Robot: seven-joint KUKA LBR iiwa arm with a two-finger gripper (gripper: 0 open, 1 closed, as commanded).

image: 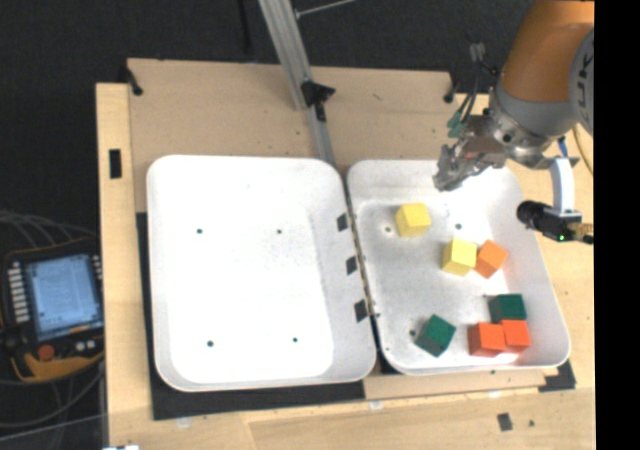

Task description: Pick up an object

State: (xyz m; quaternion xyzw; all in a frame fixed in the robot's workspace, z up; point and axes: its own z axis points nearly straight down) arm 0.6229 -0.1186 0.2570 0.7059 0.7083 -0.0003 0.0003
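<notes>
**Risking an empty grab, or two blocks at once**

Starting at the near wall of the right bin: sitting there alone, a green block, well apart from the rest and easy to get at. Crowding the near right corner, two red blocks touching each other, with a dark block just behind them. Reaching in there, risking a bump on the wall, or pinching two blocks together and dropping both.

Moving further back: touching side by side, a yellow block and an orange block. Closing on one of these, likely pushing the other away, or catching only a corner and slipping off.

Further still: lying alone, a second yellow block, closest to the gripper and so looking like the likely pick. Sitting a bit turned, so maybe twisting out of the squeeze if met on its corners.

At the far end: hanging over the back of the bin, just beyond that second yellow block, holding nothing seen. Not showing whether open or closed, so cannot tell. Coming down closed, only poking the block and sliding it. Coming down off to one side, landing on bare floor and getting nothing.

Lying beside it all, the left bin, playing no part.
</notes>
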